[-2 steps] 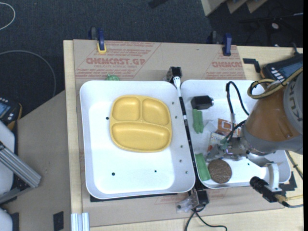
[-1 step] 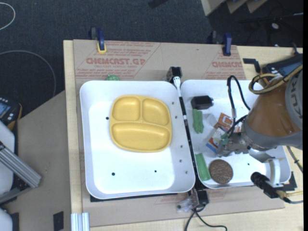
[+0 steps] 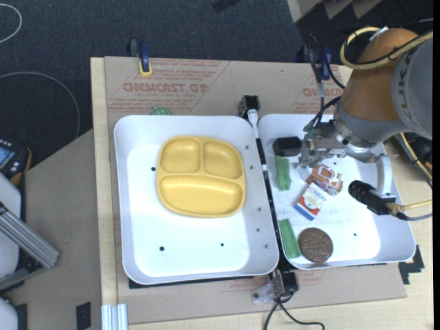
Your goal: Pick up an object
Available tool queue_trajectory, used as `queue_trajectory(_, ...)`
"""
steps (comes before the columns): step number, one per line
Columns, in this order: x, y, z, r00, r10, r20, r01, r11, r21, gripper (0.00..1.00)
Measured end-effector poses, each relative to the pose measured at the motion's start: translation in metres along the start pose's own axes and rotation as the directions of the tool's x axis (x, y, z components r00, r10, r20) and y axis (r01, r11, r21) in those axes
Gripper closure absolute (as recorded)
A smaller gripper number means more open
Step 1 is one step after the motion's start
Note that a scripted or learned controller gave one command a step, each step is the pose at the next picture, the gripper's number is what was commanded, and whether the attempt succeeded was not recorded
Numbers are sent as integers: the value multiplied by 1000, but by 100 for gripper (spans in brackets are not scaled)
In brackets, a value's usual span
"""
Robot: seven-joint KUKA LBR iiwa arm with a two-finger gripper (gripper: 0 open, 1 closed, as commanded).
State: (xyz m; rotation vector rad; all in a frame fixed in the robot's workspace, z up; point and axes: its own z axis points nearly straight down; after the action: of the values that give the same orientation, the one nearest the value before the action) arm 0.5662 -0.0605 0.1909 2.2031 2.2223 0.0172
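The gripper (image 3: 317,158) hangs near the right bin's (image 3: 385,253) far edge; its finger state is unclear. Beside it, a small carton (image 3: 325,179) lies with its long axis diagonal.

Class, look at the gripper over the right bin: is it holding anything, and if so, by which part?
It cannot be told. The gripper sits low in the right bin, just above a small carton, but nothing visibly sits between its fingers.

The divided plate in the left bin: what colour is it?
Plain yellow, with no pattern; the divided plate shows clearly in the camera view.
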Motion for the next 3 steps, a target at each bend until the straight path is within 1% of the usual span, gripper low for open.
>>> queue_trajectory(1, 65, -89, -17, 1000, 3, -6, -2, 1000, 23, 100)
queue_trajectory(2, -11, -84, -119, 1000, 15, 4, -15, 1000, 3, 100)
queue_trajectory(3, 66, -83, -143, 1000, 0, -3, 0, 1000, 11, 100)
